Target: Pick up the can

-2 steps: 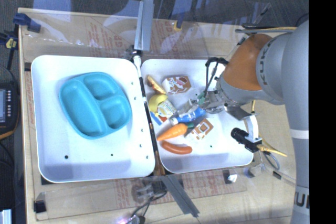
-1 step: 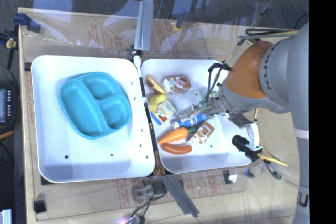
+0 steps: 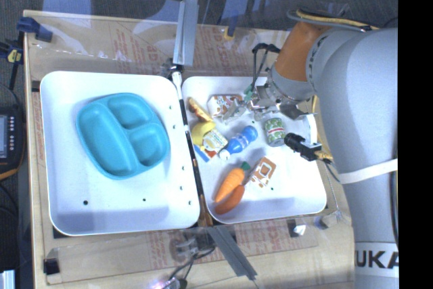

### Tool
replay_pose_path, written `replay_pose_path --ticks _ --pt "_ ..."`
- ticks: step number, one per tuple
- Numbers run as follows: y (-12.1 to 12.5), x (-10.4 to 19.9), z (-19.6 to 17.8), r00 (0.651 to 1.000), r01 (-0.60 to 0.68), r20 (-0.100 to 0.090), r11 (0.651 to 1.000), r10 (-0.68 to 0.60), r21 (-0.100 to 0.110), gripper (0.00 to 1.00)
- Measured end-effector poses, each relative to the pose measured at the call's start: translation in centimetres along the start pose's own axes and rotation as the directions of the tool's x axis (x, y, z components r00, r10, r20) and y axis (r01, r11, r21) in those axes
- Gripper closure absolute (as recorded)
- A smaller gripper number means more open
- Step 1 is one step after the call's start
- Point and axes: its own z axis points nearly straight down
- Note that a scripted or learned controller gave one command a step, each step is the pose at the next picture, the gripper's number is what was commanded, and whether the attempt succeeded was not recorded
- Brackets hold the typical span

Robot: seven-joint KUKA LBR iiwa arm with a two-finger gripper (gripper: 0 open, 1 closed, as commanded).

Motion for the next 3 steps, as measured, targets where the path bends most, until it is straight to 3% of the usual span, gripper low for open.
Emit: replay_pose_path --ticks 1,2,3 --pt "1.6 1.4 0.0 0.998 -0.066 0.002 0.998 0.066 0.019 0.0" --pt "1.8 1.7 -1.0 0.998 -0.059 0.001 0.998 0.059 0.015 1.0" --pt "0.8 -0.1 -19.5 0.958 0.287 0.003 0.958 -0.287 -0.002 1.0"
